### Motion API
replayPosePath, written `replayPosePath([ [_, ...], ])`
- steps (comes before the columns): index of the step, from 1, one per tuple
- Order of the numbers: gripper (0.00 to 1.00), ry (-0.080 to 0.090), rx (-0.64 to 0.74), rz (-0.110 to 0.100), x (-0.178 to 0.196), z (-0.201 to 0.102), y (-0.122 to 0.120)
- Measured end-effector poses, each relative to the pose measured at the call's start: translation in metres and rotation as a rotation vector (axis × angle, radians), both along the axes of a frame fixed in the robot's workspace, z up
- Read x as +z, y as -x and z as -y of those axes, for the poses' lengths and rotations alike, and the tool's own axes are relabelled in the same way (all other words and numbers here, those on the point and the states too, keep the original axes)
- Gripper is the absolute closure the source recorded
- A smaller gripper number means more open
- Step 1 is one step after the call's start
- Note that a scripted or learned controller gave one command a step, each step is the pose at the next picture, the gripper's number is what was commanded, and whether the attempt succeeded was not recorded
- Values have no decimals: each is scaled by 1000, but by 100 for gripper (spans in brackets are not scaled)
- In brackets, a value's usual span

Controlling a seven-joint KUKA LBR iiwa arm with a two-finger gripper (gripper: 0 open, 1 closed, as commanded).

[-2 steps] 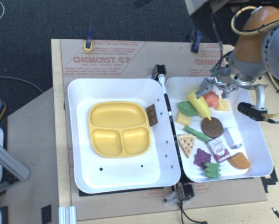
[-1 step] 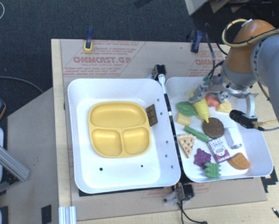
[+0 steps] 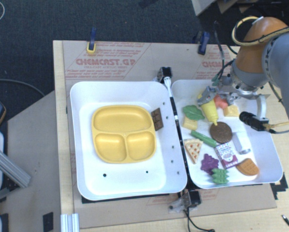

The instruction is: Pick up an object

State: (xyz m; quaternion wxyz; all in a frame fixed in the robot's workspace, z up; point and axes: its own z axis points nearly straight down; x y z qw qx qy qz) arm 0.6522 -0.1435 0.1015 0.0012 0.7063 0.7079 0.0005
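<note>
While my jaws (image 3: 213, 96) hang low over the back of the right bin (image 3: 275, 164), I cannot tell if they grip anything. Just beneath them lies a yellow bottle (image 3: 210, 111), with a green leaf (image 3: 193, 112) to its left and a yellow block (image 3: 231, 110) to its right. Nearer the front sit a brown disc (image 3: 221, 132), a pizza slice (image 3: 193, 150), purple grapes (image 3: 209, 163) and a packet (image 3: 225, 153). Across the divider, the left bin (image 3: 86, 180) carries a yellow tray (image 3: 123, 133) with a chocolate bar (image 3: 157, 119) at its right edge. Both bins rest on the surface (image 3: 67, 71).
</note>
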Motion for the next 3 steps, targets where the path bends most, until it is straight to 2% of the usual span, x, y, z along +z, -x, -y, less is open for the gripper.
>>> replayPosePath([
  [1, 100, 1, -1, 4, 44, 2, -3],
  [2, 100, 2, -2, 7, 103, 8, -13],
  [3, 100, 1, -1, 4, 126, 8, -14],
])
